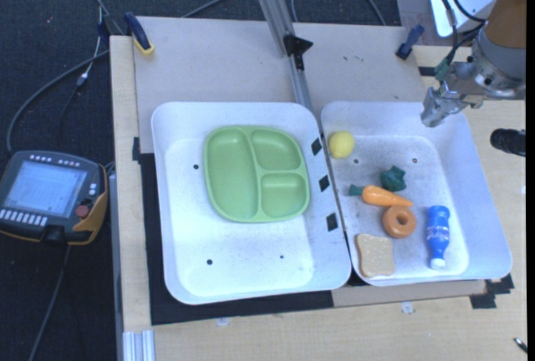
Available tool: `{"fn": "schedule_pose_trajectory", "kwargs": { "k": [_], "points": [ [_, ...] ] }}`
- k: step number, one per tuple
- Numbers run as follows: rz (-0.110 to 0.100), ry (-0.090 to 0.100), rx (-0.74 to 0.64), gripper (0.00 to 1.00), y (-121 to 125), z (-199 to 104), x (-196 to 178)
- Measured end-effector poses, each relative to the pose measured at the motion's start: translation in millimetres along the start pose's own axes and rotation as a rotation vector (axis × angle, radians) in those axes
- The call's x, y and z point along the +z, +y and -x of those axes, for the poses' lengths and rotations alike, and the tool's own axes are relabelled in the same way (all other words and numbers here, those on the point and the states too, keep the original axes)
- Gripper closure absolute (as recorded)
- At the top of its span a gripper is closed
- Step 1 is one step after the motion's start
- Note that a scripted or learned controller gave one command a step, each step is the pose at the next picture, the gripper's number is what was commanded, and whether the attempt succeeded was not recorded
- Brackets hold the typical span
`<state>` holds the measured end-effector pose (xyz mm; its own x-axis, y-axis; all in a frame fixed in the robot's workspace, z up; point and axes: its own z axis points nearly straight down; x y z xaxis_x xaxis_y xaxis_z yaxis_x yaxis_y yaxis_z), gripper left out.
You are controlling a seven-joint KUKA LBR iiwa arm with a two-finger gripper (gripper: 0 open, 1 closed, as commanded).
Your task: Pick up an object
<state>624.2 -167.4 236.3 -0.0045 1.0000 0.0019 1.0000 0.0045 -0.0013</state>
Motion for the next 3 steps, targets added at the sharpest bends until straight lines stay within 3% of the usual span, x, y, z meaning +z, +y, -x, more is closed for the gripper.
{"fn": "schedule_pose_trajectory", "kwargs": {
  "k": [3],
  "points": [
    [0.0,0.0,-0.001,1.0,-4.0,-150.6,-12.6]
  ]
}}
